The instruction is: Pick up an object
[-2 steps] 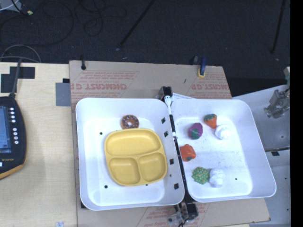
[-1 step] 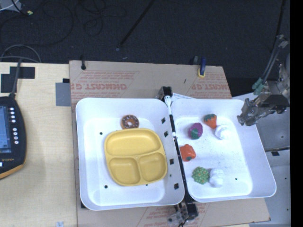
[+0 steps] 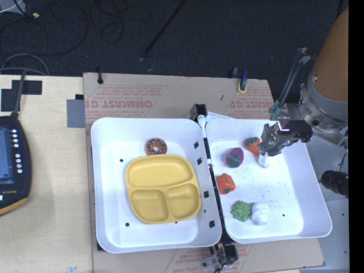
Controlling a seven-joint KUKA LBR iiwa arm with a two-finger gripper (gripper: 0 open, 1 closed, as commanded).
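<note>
Carrot [image 3: 252, 145] sits just left of our end effector [image 3: 267, 152], nearly touching; whether it's released or clenched, we cannot tell.

Two bins side by side on bench [image 3: 45, 101]. Left bin [image 3: 105, 209]: divided tray [image 3: 163, 187] in the middle, donut [image 3: 155, 147] just behind it. Right bin [image 3: 307, 209]: carrot [image 3: 252, 145] at back, claw [image 3: 268, 152] just right of it; beet [image 3: 234, 157] near the carrot, pepper [image 3: 225, 183] by the divider, broccoli [image 3: 241, 210] at front touching a small ball [image 3: 260, 214] on its right.
</note>
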